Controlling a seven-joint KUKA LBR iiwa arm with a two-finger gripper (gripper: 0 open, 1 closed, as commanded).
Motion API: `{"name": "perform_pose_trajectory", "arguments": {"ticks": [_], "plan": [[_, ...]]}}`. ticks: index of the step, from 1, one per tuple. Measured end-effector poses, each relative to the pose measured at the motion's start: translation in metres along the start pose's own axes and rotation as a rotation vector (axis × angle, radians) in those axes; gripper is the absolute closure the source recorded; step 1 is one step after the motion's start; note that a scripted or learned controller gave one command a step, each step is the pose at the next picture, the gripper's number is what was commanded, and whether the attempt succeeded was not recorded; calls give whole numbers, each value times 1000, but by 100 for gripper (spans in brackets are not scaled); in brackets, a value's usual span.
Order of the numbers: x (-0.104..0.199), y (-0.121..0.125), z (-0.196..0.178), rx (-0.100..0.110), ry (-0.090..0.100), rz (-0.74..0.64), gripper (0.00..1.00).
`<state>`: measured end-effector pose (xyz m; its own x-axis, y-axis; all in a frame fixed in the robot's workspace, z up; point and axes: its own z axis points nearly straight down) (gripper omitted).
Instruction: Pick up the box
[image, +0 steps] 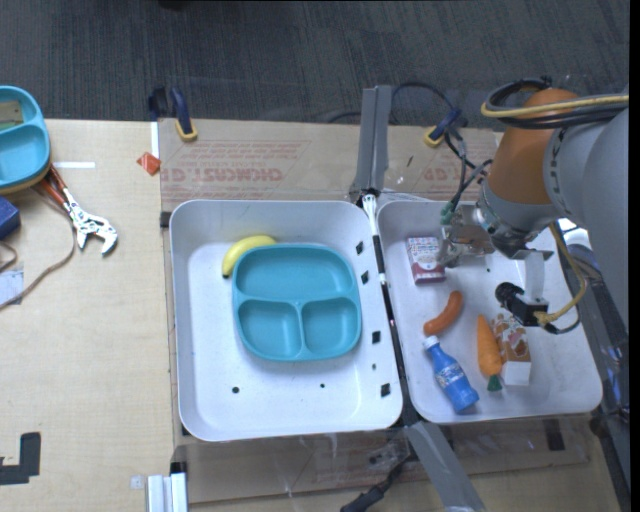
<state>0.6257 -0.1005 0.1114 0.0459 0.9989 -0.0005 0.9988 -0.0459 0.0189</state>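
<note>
You had even, bright overhead light, soft shadows, mild glare on the white bins (190, 330), slightly soft focus.

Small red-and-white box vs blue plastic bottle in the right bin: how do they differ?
The small red-and-white box is squat and rectangular; the blue plastic bottle is long and rounded, with a white cap. The box sits at the right white bin's far end, beside the gripper; the bottle lies near the front edge, away from it. The box lies roughly square to the bin; the bottle lies slanted. Both rest in the same bin.
</note>
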Motion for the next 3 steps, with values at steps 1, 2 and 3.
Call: {"name": "perform_pose_trajectory", "arguments": {"ticks": [1, 2, 3], "plan": [[0, 0, 0, 0, 0, 0, 0], [6, 18, 12, 13, -1, 123, 0], [3, 17, 2, 22, -4, 126, 100]]}}
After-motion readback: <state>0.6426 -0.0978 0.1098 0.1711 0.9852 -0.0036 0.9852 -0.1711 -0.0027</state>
